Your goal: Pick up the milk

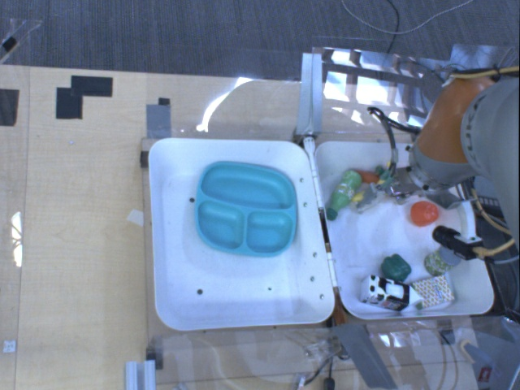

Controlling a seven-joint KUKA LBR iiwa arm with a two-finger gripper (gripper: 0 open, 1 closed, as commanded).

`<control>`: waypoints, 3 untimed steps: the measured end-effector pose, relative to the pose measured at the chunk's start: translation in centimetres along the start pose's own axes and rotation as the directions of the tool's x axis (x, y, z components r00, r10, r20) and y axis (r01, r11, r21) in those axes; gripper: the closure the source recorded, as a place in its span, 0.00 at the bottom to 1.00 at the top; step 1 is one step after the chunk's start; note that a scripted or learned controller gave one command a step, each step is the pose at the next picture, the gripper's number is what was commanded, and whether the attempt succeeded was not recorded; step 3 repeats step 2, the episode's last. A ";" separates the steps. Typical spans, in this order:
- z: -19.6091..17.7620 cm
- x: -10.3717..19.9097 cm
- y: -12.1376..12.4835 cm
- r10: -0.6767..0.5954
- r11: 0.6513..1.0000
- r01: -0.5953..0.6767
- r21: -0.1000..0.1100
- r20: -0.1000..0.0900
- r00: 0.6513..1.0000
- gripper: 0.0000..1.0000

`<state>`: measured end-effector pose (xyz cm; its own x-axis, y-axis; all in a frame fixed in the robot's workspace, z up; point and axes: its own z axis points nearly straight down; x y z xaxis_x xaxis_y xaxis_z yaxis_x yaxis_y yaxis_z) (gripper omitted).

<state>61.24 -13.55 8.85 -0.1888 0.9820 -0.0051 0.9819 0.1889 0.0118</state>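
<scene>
- Milk (388, 292) lies toppled at lower right of the right bin (351, 299) — green toy (396, 266) and patterned box (434, 289) crowd it, inviting misgrasp.
- Tool (388, 187) sits upper right; its grip state I cannot tell.

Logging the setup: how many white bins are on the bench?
2. The left bin holds a blue divided plate; the right bin holds the cow-patterned milk carton and other small items.

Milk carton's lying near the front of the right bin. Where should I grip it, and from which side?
Grip the milk across its narrow body, coming straight down. It lies flat on its side, with the green thing behind it and the patterned box at one end, so a side approach looks blocked.
</scene>
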 end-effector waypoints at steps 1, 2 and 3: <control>-0.7 5.8 -8.6 -0.135 0.991 0.135 0.007 -0.005 0.991 0.00; -0.3 2.5 -11.7 -0.207 0.978 0.207 -0.004 0.000 0.978 0.00; -0.3 2.5 -11.7 -0.207 0.978 0.207 -0.004 0.000 0.978 0.00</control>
